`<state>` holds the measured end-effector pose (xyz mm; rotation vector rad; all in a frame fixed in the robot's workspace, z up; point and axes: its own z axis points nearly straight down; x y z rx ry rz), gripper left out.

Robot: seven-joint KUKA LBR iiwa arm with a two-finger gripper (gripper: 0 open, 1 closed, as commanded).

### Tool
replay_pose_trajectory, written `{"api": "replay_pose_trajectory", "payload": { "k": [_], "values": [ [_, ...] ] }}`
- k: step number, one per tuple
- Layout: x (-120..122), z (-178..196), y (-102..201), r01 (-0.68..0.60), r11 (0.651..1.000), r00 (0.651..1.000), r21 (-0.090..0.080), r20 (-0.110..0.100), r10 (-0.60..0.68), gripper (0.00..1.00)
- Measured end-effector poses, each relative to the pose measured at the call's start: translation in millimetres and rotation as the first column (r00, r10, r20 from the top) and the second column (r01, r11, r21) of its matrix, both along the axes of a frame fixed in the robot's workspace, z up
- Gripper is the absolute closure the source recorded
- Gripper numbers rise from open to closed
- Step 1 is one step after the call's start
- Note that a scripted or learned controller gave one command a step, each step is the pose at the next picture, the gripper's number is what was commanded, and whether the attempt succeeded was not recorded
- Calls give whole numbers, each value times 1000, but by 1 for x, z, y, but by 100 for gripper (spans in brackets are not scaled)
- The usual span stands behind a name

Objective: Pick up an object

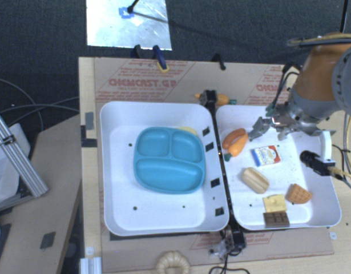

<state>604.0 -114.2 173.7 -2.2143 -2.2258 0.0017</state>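
Observation:
My gripper (271,131) hangs over the back of the right bin (333,209), its two grey fingers spread apart with nothing between them. Just below it lies a small white carton (265,155) with red and blue print. To the gripper's left an orange and red hot dog (235,141) lies near the bin's left wall. A tan bread roll (255,180), an orange waffle piece (298,194), a yellow cracker (273,202) and a brown chocolate bar (276,219) lie toward the front of that bin.
The left bin (115,170) holds a blue divided plate (168,158) with a pale yellow item (188,131) behind it. A black fitting (314,162) sticks out from the arm over the right bin's right side. A yellow object (221,100) lies behind the bins.

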Motion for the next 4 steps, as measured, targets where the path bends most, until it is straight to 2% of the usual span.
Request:
{"api": "replay_pose_trajectory", "payload": {
  "k": [1,2,3,4],
  "values": [
    [-4,-44,7,3,1000,1000,0,1,-3,0],
    [0,-72,4,6,1000,1000,-5,15,-6,0],
    [0,-64,4,5,1000,1000,-5,14,-5,100],
    [12,-6,6,0,1000,1000,-2,10,0,100]
  ]
}}
